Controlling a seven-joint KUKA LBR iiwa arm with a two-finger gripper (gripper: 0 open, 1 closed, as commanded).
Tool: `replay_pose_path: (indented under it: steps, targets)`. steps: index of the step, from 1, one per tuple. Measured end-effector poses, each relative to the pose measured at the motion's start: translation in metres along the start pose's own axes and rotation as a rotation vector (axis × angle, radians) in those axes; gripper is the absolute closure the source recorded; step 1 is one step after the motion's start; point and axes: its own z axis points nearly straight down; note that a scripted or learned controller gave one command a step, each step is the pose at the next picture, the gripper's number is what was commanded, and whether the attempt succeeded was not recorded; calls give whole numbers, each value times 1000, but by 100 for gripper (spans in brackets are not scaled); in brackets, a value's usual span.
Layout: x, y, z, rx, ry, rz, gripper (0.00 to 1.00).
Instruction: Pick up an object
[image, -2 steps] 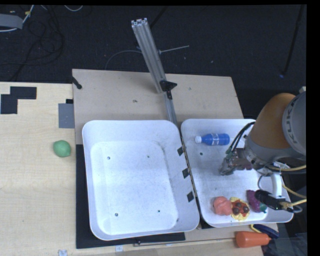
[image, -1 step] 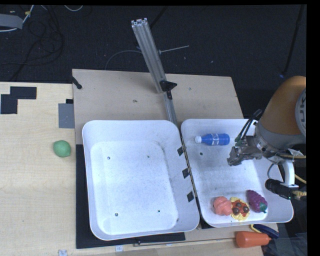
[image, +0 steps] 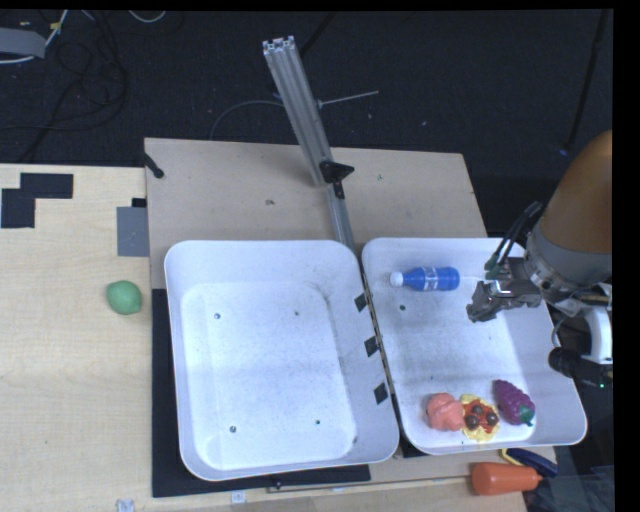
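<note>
Two white bins sit side by side on the counter (image: 60, 330). The left bin (image: 265, 360) has nothing marked in it. The right bin (image: 450, 340) contains a blue bottle (image: 428, 279) lying on its side near the far wall, and three toys grouped at the near edge: an orange-pink one (image: 444, 411), a yellow-and-red one (image: 480, 417), and a purple one (image: 513, 401). The gripper (image: 484, 305) hangs over the right bin, just right of the bottle and apart from it. Whether its fingers are apart or together cannot be told; nothing is visible between them. A green ball (image: 124, 297) lies on the counter left of the bins. An orange object (image: 503, 478) lies outside the right bin's near edge.
</note>
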Motion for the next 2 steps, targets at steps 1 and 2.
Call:
replay_pose_path:
  steps: [1, 2]
  targets:
    - [-4, -4, -44, 1, 0, 1, 100]
    - [50, 20, -45, 4, 1, -4, 100]
